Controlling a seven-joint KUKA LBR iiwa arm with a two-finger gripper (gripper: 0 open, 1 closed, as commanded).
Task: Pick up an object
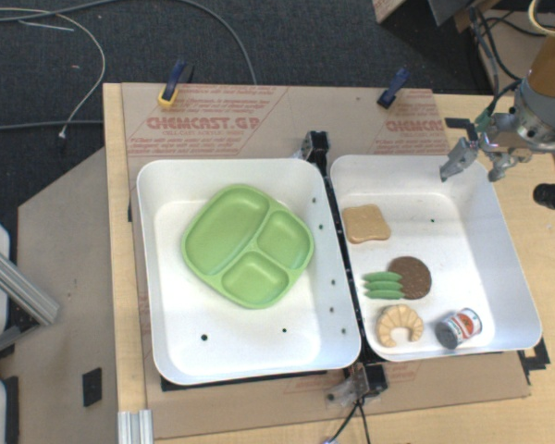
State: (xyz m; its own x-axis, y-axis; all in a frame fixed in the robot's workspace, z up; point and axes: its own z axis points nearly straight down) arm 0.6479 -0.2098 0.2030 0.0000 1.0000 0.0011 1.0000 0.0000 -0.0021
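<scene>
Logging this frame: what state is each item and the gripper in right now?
Gripper: open, holding nothing, above the right bin's far edge.
Green plate: flat in the left bin, compartments bare.
Toast slice: lying flat in the right bin.
Green beans: lying against the brown patty.
Croissant: lying flat, near corner.
Small can: tipped on its side.

Arm [548, 81] cut off by right edge; can [458, 327] label too small to read; brown patty [413, 277] partly hidden behind green beans [383, 285].
</scene>
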